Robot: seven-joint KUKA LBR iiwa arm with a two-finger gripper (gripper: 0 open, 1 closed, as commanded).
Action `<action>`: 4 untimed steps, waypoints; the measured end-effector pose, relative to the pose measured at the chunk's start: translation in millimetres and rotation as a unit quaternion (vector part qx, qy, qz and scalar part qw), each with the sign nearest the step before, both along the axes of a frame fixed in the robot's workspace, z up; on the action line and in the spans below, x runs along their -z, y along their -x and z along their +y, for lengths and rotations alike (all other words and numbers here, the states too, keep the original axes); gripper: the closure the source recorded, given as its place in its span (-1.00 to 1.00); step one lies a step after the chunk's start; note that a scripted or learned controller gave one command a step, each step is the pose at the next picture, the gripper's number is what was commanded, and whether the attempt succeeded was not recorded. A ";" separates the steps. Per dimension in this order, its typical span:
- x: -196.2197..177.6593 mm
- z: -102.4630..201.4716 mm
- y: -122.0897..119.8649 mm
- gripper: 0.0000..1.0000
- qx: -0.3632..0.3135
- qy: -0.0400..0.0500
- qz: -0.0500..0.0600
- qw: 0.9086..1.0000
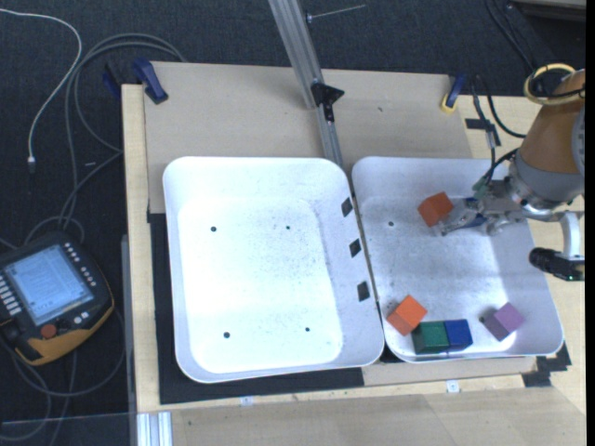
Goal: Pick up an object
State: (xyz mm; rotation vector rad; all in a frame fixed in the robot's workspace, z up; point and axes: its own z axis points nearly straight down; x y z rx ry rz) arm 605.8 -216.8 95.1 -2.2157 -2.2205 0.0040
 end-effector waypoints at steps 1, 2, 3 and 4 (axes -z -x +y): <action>-3.2 15.1 -51.9 -1.00 -0.004 0.000 0.022 1.000; -12.0 14.8 -50.4 1.00 -0.001 0.000 0.022 1.000; -20.9 98.0 -44.0 1.00 -0.003 -0.002 0.001 1.000; -109.9 190.1 -51.7 1.00 -0.004 -0.001 -0.007 1.000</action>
